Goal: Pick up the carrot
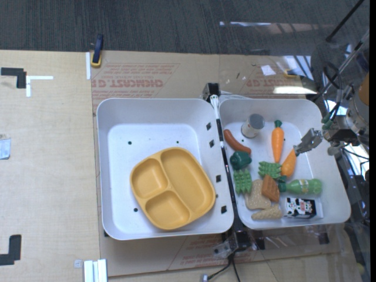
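Observation:
An orange carrot (pixel 277 142) with a green top stands lengthwise in the right bin (pixel 329 163), near its middle. A second orange carrot-like piece (pixel 288 163) lies just right of it and a little lower. A smaller, darker orange one with a leafy green top (pixel 269 184) rests below them. My gripper (pixel 304 143) hangs over the right bin, just above and to the right of the second piece. It reaches in from the right edge. Nothing is visibly held in it.
The right bin also holds a red sausage (pixel 237 141), a grey cup (pixel 255 123), green vegetables (pixel 240 161), bread pieces (pixel 258 197), a green bottle (pixel 302 186) and a cow-print carton (pixel 299 207). A yellow divided plate (pixel 171 187) lies in the left bin (pixel 117 128).

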`<state>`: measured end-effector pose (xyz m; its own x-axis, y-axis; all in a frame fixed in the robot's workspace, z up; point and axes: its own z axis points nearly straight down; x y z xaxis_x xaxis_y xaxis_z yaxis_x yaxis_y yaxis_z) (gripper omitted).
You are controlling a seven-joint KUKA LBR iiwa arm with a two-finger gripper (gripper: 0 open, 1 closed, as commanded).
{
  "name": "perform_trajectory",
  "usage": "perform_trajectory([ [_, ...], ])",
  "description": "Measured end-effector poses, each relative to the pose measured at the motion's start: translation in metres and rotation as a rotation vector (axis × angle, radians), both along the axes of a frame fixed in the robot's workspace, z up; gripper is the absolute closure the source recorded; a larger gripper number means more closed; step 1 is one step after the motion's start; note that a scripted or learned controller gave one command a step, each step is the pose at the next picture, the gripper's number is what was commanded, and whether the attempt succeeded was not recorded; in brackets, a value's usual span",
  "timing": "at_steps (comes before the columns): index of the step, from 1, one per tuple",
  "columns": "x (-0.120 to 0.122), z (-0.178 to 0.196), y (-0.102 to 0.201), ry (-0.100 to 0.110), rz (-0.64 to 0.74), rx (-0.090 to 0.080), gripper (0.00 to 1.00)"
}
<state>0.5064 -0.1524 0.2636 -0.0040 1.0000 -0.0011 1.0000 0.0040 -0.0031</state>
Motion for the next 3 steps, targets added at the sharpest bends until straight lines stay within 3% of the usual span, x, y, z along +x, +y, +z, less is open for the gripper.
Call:
perform_trajectory([
  [1, 0.07, -0.082, 0.001, 0.0, 0.138, 0.0, 0.0],
  [2, 0.088, -0.172, -0.028, -0.001, -0.041, 0.0, 0.0],
  [3, 0.088, -0.163, -0.029, -0.002, -0.043, -0.001, 1.0],
])
